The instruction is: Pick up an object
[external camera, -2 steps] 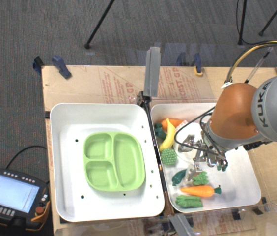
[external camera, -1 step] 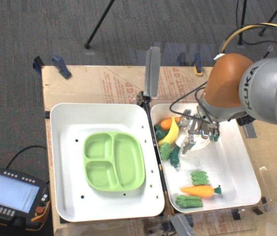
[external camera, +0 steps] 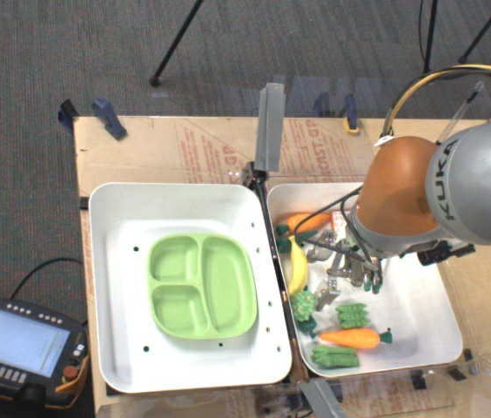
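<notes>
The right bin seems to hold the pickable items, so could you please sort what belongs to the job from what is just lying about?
Job: pincer; banana; two carrots; broccoli; right bin.

Lying about: green divided plate; left bin; pendant; clamps.

bins [external camera: 106, 233] 2 | divided plate [external camera: 202, 286] 1 | carrots [external camera: 350, 339] 2 | banana [external camera: 298, 268] 1

My arm [external camera: 476, 190]: smooth grey and shiny orange | bins [external camera: 110, 233]: smooth white plastic | green tray [external camera: 202, 286]: matt plastic | toy carrot [external camera: 350, 339]: shiny plastic | bench [external camera: 176, 146]: rough brown cardboard
</notes>
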`<state>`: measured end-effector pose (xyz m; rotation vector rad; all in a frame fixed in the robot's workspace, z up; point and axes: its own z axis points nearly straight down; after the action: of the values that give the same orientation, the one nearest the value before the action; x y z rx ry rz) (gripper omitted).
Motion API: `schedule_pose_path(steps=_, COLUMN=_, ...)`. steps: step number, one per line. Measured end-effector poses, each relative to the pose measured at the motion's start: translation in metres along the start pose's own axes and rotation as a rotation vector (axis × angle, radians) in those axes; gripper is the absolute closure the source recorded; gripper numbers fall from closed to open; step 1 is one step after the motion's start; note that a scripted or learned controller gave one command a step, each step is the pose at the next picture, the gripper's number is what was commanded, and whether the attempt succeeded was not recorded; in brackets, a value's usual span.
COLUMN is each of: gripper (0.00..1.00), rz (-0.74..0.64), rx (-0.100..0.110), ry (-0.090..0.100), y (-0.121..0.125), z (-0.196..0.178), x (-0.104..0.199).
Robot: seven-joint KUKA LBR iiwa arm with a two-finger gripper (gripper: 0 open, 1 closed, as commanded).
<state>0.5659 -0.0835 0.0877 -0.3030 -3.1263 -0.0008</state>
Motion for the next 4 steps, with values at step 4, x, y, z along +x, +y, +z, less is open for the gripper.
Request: schedule_pose_path(steps=4, gripper=0.0, rz=-0.003, rx=0.0, ry=0.0, y=-0.005, z=0.0, x=-0.001)
